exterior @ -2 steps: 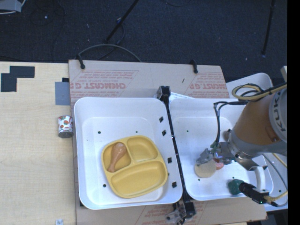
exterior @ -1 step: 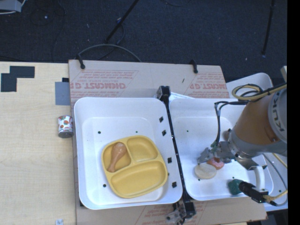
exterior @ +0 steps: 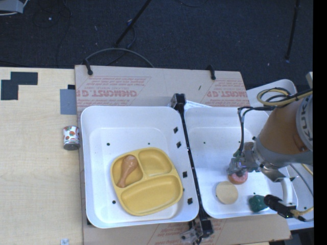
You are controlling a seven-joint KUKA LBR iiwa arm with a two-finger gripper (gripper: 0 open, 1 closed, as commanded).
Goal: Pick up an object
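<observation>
We're hovering the gripper (exterior: 239,166) right over the pink round object (exterior: 238,177), presumably lining up a grasp. Can't tell the finger state. The beige disc (exterior: 226,193) is sitting at its 7 o'clock, apart.

You can't tell what the small pinkish object (exterior: 237,177) under the gripper (exterior: 238,165) is, since the wrist hides its top.
</observation>
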